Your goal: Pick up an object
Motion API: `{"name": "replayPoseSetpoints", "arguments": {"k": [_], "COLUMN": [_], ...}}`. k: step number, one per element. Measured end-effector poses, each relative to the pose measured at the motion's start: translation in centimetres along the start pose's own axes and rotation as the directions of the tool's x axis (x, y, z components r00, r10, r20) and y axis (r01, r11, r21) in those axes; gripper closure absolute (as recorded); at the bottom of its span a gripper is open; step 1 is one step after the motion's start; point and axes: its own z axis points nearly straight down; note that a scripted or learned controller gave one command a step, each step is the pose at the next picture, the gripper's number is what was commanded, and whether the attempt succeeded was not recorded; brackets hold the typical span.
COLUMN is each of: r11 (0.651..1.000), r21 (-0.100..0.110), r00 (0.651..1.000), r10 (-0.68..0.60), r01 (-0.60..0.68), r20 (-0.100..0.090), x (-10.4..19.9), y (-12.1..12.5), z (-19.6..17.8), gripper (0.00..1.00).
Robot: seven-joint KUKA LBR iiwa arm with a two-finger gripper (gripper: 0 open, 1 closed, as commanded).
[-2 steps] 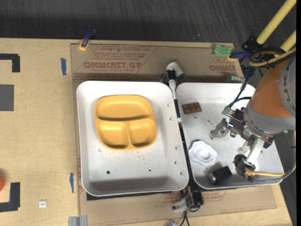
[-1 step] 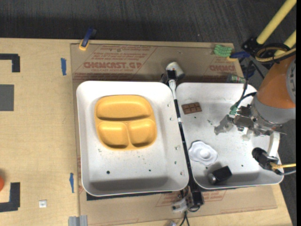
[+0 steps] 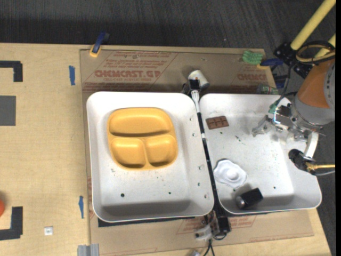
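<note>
A: Since nothing is lifted yet, where does the tool (image 3: 269,120) sit?

B: Low over the right bin (image 3: 298,193), toward its two o'clock corner. Whether it is open or closed I cannot tell; no object is visible in it.

A: What could it take?

B: Three things lie in that bin. A small brown rectangular piece (image 3: 217,122) rests flat at about nine o'clock from the tool, near the bin's upper left, its long axis running left to right. A white crumpled object (image 3: 229,173) lies at about seven o'clock, and a small black object (image 3: 249,197) sits just beyond it at the bin's lower edge.

A: Nearest?

B: By my judgement the brown piece, with bare bin floor between it and the tool. It looks thin, so gripping it could be awkward.

A: And the left bin (image 3: 101,164)?

B: It holds a yellow divided tray (image 3: 143,137), well apart, at nine o'clock past the ridge where the bins meet.

A: The room?

B: Cardboard (image 3: 133,71) covers the bench (image 3: 37,143) under both bins; dark carpet (image 3: 160,9) lies at twelve o'clock.
</note>
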Motion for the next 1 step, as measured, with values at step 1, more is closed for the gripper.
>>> {"name": "replayPoseSetpoints", "arguments": {"k": [1], "r11": [0.950], "r21": [-0.010], "r00": [0.949], "r10": [-0.313], "r01": [0.313], "r20": [0.027], "x": [2.82], "y": [4.57], "z": [0.40], "gripper": [0.00]}}
